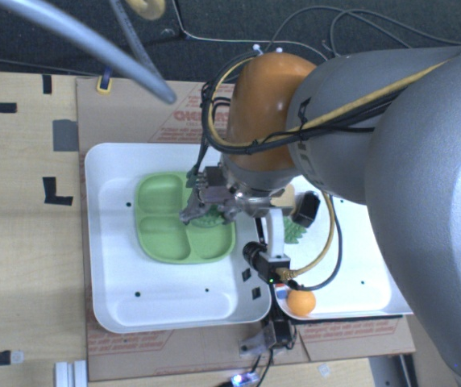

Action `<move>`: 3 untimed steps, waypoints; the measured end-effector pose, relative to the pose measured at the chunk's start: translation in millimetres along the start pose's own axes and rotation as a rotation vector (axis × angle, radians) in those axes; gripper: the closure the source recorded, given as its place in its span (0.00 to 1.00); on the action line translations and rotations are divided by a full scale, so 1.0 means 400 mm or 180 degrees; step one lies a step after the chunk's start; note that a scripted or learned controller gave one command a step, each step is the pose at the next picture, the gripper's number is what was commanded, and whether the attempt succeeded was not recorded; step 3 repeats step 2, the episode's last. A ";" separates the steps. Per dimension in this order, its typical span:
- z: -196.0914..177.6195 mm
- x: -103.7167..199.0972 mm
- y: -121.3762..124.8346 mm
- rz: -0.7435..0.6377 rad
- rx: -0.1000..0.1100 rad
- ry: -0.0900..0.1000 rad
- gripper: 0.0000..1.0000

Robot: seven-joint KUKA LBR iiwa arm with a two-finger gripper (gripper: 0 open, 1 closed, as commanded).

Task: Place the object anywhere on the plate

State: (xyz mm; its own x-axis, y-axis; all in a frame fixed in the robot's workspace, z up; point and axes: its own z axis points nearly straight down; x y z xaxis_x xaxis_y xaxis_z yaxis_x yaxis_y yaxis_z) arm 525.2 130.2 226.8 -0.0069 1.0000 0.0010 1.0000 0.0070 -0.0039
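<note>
Smooth green compartmented plate [174, 220]

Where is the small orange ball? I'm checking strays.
The small orange ball lies in the right white bin, near its front-left corner, just right of the divide.

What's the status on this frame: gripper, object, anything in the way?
Gripper low over green divided plate, right edge. Small green object under it; grasp unclear. Orange ball in right bin, clear of plate.

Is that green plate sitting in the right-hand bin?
No, the green plate lies in the left white bin, beside the orange ball in the right one.
</note>
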 end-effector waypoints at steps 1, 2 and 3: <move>-0.013 0.069 -0.070 0.0003 0.0000 -0.0001 1.00; -0.013 0.064 -0.067 0.0014 -0.0002 -0.0005 0.00; -0.013 0.064 -0.067 0.0014 -0.0002 -0.0005 0.00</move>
